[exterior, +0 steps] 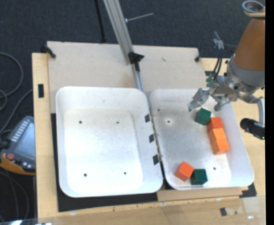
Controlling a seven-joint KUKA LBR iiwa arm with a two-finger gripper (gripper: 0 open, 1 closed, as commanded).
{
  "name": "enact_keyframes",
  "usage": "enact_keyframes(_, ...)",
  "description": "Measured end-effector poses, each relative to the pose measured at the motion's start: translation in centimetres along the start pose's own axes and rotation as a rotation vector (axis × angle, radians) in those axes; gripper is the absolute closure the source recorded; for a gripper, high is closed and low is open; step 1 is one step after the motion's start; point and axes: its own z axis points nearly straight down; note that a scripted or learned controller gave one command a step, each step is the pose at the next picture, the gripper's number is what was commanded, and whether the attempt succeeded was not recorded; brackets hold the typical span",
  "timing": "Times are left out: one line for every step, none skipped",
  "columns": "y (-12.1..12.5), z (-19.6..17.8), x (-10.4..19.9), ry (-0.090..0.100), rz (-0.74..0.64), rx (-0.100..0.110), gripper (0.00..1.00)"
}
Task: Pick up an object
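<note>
Presently, item one: the end effector (208,101), on the grey arm (249,46) with its orange band, over the upper part of the right bin (174,139). Its fingers stand apart, one out to the left, one nearer the wrist, with nothing between them.

Item two: a green cube (203,116), just below the end effector and close to the fingertips; whether they touch cannot be told.

Item three: a long orange block (218,135), just below and right of the end effector, lying lengthwise and beside the green cube.

Item four: a small orange cube (184,170), well below the end effector near the bin's lower rim.

Item five: a dark green cube (199,176), touching or just beside the small orange cube, on its right.

Item six: the left bin (104,139), well to the left of the end effector.

Item seven: the surface (104,64) carrying both bins, with a slanted metal rail (120,27) up and left of the end effector.
</note>
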Motion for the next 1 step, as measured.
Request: enact_keyframes(-8.82,12.8,-4.42,0.001,0.003,0.011,0.0)
